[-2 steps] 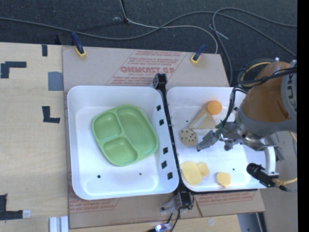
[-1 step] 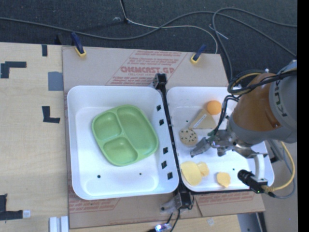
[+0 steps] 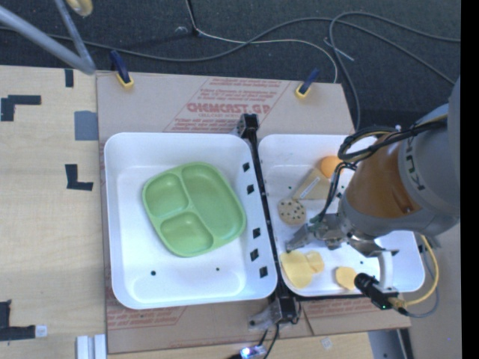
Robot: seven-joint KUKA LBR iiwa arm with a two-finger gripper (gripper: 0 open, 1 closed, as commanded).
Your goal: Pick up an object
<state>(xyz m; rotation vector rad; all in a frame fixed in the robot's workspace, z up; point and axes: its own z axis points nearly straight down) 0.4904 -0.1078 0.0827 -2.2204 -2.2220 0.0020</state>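
One clear tube, seemingly diagonal, upper-right.

- A robotics lab or test cell.
- Two white bins sit on a cardboard sheet clamped to the tabletop.
- Loose cables trail across dark carpet in the upper frame.
- Black tape marks dot the tabletop at left.

The grey arm comes in from the right, its orange band above the wrist, bent down over the right bin. The gripper hangs low near that bin's left wall, toward the front edge, fingers pointing left, slightly parted.
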